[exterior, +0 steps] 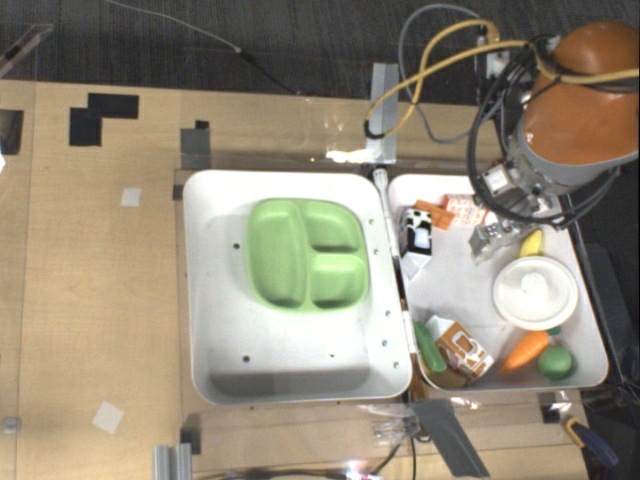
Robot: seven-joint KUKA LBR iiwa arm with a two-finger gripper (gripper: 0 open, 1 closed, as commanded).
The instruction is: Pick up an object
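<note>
two bins, claw (497,236) over the right bin (450,278), its grip unclear; no print readable.

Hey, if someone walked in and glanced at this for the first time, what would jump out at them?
Probably the green divided tray, lying alone in the left white bin. Next, the arm's big orange band at upper right, hanging over the right bin. That bin is crowded: a white round lid, a carrot and a green ball near its front corner.

arm (575,118) reaching in from right, wrist bent down, gripper (497,236) low near right bin's (590,363) back edge
</note>
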